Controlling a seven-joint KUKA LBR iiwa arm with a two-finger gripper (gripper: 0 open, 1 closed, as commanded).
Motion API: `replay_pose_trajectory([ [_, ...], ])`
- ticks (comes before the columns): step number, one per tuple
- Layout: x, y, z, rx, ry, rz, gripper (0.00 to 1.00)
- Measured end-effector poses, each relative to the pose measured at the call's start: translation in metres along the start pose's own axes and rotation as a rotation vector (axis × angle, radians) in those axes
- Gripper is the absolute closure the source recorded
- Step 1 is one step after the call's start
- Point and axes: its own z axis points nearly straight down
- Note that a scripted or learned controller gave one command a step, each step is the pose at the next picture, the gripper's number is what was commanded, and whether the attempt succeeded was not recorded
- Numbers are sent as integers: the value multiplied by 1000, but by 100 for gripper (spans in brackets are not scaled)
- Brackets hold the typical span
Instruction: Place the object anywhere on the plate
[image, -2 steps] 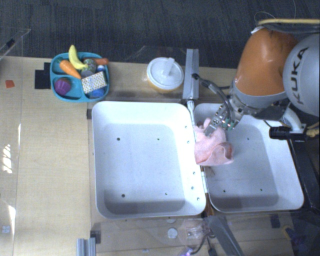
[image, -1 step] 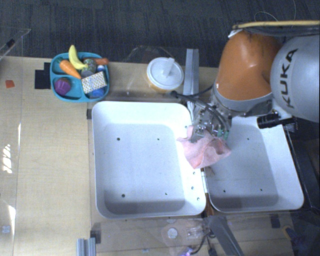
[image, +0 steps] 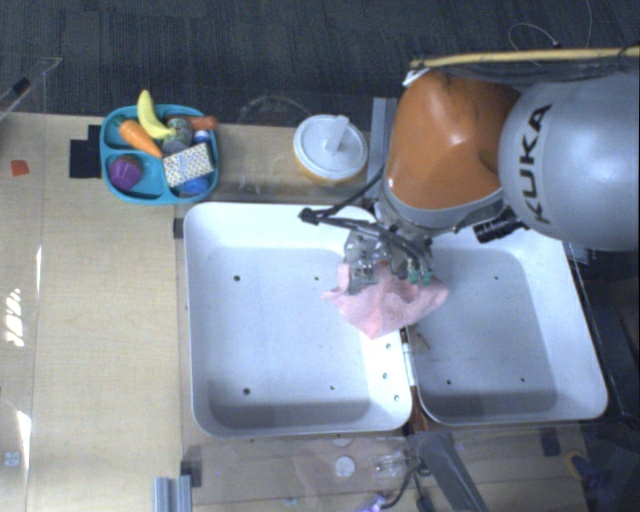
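Under gripper (image: 388, 262), pink cloth (image: 380, 305), fingers obscured

Desk (image: 90, 330): pale wood surface, carrying two shallow white bins (image: 260, 330) side by side. Floor (image: 200, 45) beyond the far edge: dark grey carpet. Clear panels (image: 25, 290) stand along the desk's left edge, catching reflections. Light even, soft shadows inside the bins' near walls.

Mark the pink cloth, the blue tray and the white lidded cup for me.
Pink cloth (image: 378, 308): camera view, middle of the cloth.
Blue tray (image: 140, 191): camera view, near rim.
White lidded cup (image: 331, 146): camera view, centre of the lid.
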Motion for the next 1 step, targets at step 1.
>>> replay_pose_trajectory([
  [1,0,0,0,0,-1,0,0],
])
